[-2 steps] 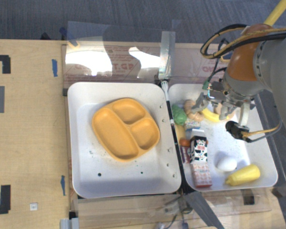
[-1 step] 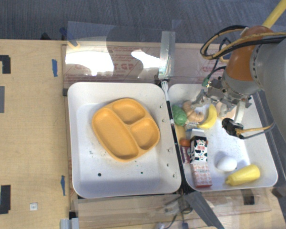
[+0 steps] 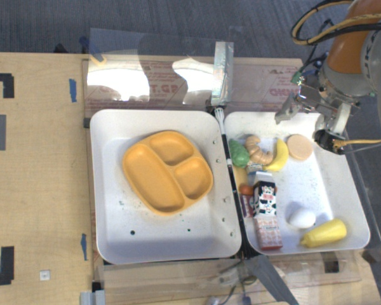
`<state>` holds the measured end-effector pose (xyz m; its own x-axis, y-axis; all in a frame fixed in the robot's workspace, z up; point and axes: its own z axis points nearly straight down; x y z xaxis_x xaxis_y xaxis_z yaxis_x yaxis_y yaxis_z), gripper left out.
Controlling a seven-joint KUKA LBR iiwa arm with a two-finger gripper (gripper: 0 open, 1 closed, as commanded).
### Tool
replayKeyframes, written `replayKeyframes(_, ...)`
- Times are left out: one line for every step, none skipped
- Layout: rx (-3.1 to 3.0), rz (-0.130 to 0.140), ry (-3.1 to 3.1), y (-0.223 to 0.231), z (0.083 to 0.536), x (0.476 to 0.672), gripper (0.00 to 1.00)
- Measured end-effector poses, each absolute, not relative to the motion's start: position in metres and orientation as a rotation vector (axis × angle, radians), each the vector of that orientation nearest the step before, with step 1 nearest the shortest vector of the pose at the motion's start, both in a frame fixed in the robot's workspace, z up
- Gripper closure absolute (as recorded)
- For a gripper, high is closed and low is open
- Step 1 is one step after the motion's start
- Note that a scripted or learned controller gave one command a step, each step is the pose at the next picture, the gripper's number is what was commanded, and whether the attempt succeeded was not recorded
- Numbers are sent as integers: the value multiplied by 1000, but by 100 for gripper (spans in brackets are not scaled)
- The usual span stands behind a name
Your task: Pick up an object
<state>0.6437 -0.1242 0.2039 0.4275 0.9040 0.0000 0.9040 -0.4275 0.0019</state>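
**Bins and contents, with my gripper at the far rim of the right bin**

Gripper (image 3: pixel 307 121) of mine hangs over the far right corner of the right bin (image 3: pixel 354 199), under my grey wrist and orange band; whether my fingers are parted or closed I cannot tell from this angle. Nothing shows between them.

The left bin (image 3: pixel 108 170), smooth white plastic with rounded corners, holds a matte orange divided plate (image 3: pixel 167 170) with three compartments, lying flat.

The right bin holds the candidate objects, clustered along its left and near sides. A tan round disc (image 3: pixel 300 147) lies flat, just beside my gripper. A yellow banana (image 3: pixel 279 156), curved, runs with its long axis roughly far-to-near. Touching it are a knobbly beige piece like ginger (image 3: pixel 256 149) and a glossy green rounded item (image 3: pixel 239 155). A small carton with black-and-white cow patches (image 3: pixel 265 215) lies with its long axis far-to-near; its lettering is too small to read. A white egg-like ovoid (image 3: pixel 301 218) sits near a yellow tapered object (image 3: pixel 324 232), whose long axis runs left-to-right, narrow end left.
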Motion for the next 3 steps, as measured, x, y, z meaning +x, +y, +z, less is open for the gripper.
replayKeyframes(2788,-1,1450,-110,105,601,0)
replayKeyframes(2939,0,1108,-117,85,634,0)
replayKeyframes(2988,3,971,-110,173,662,0)
